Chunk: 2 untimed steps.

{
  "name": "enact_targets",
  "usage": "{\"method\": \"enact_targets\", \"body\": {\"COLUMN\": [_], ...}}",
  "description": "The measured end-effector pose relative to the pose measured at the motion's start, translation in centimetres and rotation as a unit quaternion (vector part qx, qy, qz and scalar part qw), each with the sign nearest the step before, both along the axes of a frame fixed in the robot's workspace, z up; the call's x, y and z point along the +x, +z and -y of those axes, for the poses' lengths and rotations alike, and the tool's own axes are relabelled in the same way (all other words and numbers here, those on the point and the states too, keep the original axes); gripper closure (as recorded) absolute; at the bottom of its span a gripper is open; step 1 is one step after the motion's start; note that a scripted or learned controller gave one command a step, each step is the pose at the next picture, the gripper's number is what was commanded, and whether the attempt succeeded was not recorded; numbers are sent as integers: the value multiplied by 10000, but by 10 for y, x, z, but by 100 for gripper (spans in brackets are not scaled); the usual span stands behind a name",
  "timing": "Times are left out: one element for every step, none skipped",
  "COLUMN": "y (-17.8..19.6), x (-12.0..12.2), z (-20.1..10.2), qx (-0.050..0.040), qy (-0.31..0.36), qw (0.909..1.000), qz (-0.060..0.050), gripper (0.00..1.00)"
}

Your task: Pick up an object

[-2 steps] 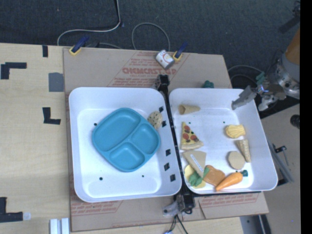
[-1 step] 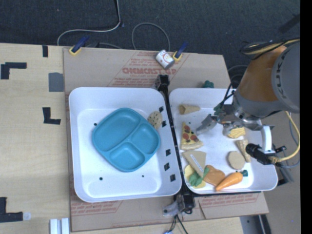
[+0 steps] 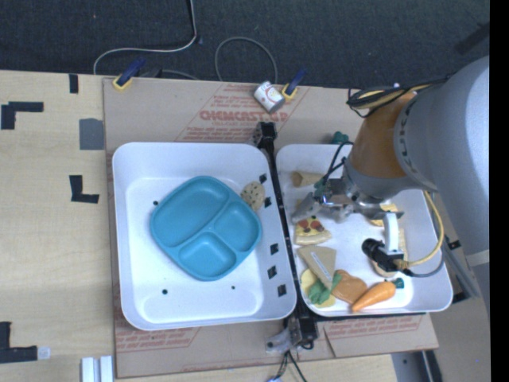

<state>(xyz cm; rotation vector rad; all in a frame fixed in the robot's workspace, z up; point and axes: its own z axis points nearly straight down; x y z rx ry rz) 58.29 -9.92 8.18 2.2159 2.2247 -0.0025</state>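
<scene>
Several toy foods lie in the right bin (image 3: 433, 297). End effector (image 3: 312, 206) hovers low just above the pizza slice (image 3: 312, 231), which lies directly toward the bin's front; finger state cannot be told.

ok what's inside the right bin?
The right bin holds toy food: a pizza slice, sandwich wedge, carrot and a green piece. The arm covers the bin's upper middle.
</scene>
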Motion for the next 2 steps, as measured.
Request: {"method": "enact_targets", "body": {"y": [16,107], "x": [1,-31], "z": [2,-53], "qx": [0,24], "qy": [-15,11], "qw": [10000,10000], "qz": [20,16], "gripper": [100,100]}}
